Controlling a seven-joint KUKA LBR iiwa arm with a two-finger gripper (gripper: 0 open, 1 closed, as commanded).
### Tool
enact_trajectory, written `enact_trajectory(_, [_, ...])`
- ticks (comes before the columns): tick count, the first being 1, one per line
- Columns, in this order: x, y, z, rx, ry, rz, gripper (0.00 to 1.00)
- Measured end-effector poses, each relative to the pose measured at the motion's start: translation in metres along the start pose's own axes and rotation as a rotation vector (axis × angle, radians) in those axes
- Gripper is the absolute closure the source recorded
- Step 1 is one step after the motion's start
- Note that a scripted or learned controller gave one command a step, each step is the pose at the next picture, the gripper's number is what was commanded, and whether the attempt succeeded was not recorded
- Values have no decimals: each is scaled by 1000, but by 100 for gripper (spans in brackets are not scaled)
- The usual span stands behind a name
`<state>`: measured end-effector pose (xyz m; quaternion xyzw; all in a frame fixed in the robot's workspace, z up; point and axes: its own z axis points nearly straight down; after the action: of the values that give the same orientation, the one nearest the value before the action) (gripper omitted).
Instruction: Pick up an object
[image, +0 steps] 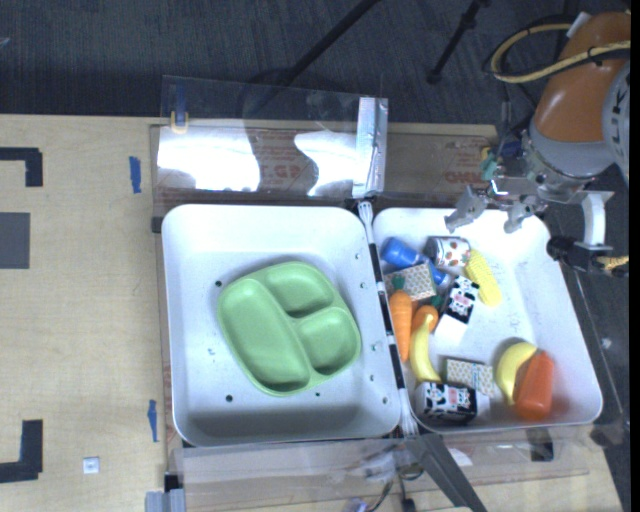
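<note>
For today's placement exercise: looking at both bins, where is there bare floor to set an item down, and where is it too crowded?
Free: the left bin floor around the green divided tray, widest along its far edge and near-left corner. In the right bin, a bare strip between the yellow banana and the orange-red item. Crowded: the right bin's left side, around the carrot.

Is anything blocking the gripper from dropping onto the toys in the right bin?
Nothing visible does. The gripper sits over the right bin's far edge, with bare floor between it and the nearest yellow toy.
</note>
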<state>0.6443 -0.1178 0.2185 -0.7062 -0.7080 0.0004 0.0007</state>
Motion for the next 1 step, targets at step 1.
enact_trajectory(1, [-25,22,73,1,0,-107,0])
